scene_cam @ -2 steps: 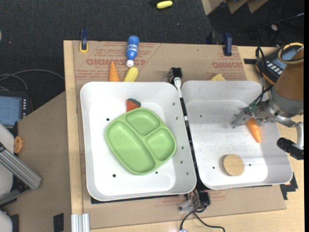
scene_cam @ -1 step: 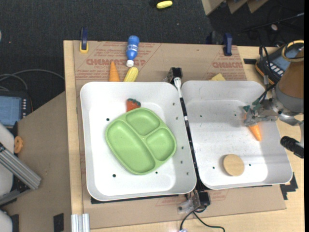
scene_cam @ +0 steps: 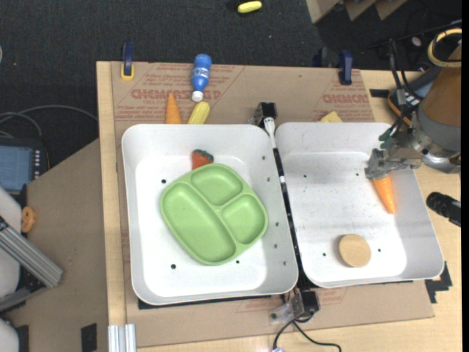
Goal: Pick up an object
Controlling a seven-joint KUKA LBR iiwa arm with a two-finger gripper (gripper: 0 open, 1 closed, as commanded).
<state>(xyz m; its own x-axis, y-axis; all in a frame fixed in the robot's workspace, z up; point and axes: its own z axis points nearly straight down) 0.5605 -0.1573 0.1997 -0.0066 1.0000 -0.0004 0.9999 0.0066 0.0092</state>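
Note:
An orange carrot (scene_cam: 385, 194) lies in the right bin (scene_cam: 322, 196) near its far right side, thick end pointing away from me. My gripper (scene_cam: 382, 164) sits directly over that thick end and covers it. Whether it touches or holds the carrot I cannot tell. A round tan disc (scene_cam: 355, 251) rests near the front of the same bin. In the left bin (scene_cam: 146, 160) a green divided plate (scene_cam: 213, 213) fills the middle, with a small red and orange item (scene_cam: 201, 158) just behind it.
Behind the bins on the board lie a blue and white bottle (scene_cam: 200, 77), a small orange carrot (scene_cam: 172, 110), a yellow corn piece (scene_cam: 198, 112) and a yellow wedge (scene_cam: 331, 117). A black clamp (scene_cam: 266, 113) sits between the bins. The arm's body (scene_cam: 443, 116) overhangs the right bin's far corner.

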